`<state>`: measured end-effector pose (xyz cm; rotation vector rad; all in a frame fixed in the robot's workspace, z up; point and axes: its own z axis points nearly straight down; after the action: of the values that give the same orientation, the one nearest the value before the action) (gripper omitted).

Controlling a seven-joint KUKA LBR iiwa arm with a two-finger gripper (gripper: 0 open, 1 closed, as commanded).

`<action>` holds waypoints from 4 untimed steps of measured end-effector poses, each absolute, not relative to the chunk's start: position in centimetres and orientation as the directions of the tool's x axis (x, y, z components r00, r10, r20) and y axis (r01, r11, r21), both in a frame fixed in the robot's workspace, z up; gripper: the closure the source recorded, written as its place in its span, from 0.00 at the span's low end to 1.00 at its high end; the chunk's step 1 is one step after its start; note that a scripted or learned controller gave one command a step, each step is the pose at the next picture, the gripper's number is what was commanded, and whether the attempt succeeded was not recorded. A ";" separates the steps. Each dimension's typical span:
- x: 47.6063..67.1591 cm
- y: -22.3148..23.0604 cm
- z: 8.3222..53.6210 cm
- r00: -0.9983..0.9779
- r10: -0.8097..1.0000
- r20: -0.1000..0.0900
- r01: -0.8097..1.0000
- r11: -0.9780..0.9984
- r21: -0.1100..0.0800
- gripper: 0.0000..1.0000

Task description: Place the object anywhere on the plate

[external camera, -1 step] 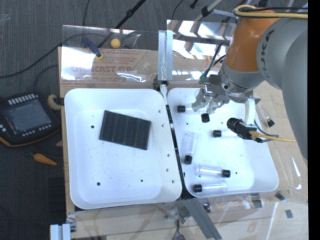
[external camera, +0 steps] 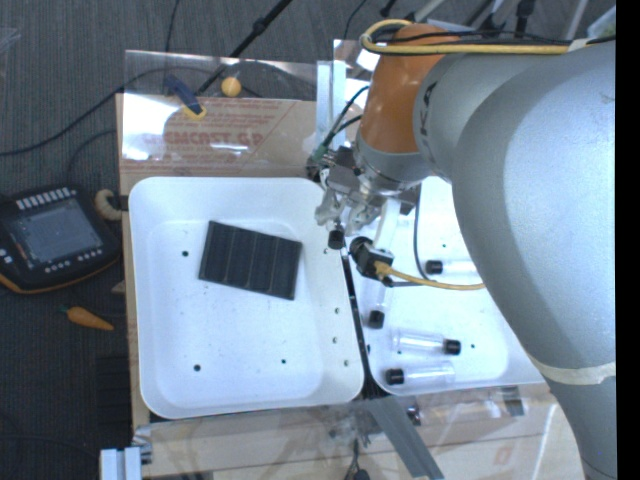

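- Nearest, at the bench's [external camera: 250,438] front edge, bare metal framing shows below the two white bins.
- Right bin [external camera: 480,368]: two clear tubes with black caps lie near its front wall, one [external camera: 425,343] above the other [external camera: 418,375], close but apart. A third capped tube [external camera: 447,266] lies farther back, partly hidden by the arm.
- Left bin [external camera: 160,368]: a dark ribbed rectangular plate [external camera: 250,259] lies flat in its rear half, slightly skewed. Small black specks dot the bin floor around it.
- Arm [external camera: 540,168]: the grey body covers most of the right bin; the orange band [external camera: 395,88] sits above the wrist.
- Gripper [external camera: 340,230]: it hangs over the divide between the two bins, just right of the plate and apart from it. Cannot tell how the gripper is set, nor whether it carries any object.
- A yellow cable [external camera: 440,286] loops from the wrist across the right bin.
- Off the bench to the left, a handheld control pendant [external camera: 50,238] rests on the dark floor.
- Farthest, a clear panel [external camera: 220,118] stands behind the left bin.
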<state>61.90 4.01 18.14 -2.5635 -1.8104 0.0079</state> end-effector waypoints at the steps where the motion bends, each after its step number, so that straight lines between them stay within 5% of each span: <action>1: 59.7 14.1 24.4 0.270 0.963 -0.002 0.963 -0.270 -0.003 1.00; 2: 51.6 19.6 9.8 0.312 0.950 -0.003 0.950 -0.312 -0.006 1.00; 3: 51.6 19.5 9.8 0.312 0.950 -0.004 0.950 -0.312 -0.007 0.00; 4: 48.3 23.3 21.4 0.340 0.941 -0.005 0.941 -0.340 -0.003 0.00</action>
<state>48.28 23.34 21.40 -2.5714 -1.8054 0.0083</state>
